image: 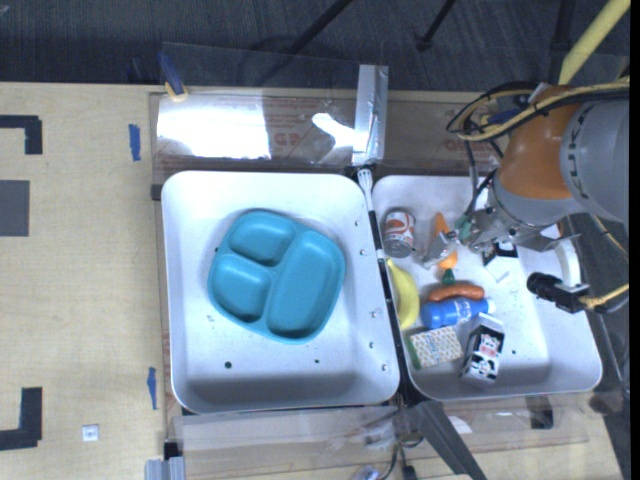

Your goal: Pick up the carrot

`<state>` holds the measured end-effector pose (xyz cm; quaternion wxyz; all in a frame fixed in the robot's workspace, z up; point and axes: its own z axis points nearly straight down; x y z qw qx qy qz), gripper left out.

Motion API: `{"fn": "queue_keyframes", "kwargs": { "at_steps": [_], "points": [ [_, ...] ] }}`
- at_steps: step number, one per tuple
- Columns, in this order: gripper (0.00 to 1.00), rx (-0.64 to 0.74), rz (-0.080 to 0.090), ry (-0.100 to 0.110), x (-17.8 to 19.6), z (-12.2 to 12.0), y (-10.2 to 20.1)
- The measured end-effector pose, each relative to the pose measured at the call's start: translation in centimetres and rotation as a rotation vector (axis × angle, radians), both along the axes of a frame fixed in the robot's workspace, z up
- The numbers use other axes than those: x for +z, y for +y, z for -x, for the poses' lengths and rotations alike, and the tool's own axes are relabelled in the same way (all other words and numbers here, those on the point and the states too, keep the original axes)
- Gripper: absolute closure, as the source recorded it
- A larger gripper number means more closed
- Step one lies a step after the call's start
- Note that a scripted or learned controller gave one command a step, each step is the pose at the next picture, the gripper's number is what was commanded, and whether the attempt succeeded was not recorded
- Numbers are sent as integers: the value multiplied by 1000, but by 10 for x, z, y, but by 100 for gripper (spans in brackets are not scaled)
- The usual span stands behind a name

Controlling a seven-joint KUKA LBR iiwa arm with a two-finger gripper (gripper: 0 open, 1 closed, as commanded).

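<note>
The wooden tabletop [70, 268] sits on a dark floor [250, 8], with tripod legs at 12 o'clock. Two white bins lie side by side, and their walls likely stop things from rolling away. The left bin [200, 363] holds a blue plate [275, 273]. The grey arm [590, 168] comes in from 3 o'clock and leans over the right bin [560, 358], I think because the carrot is there. The end effector [462, 236] hangs low over the toys. I cannot tell if it is open or closed. The carrot [447, 260], small and orange, seems to lie just under it at 7 o'clock, between the can [398, 232] and the banana [404, 296].
</note>
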<state>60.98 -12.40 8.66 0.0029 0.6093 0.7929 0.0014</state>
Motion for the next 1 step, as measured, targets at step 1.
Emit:
{"fn": "queue_keyframes", "kwargs": {
  "at_steps": [1],
  "points": [
    [100,-1,-1,-5,11,-1,0]
  ]
}}
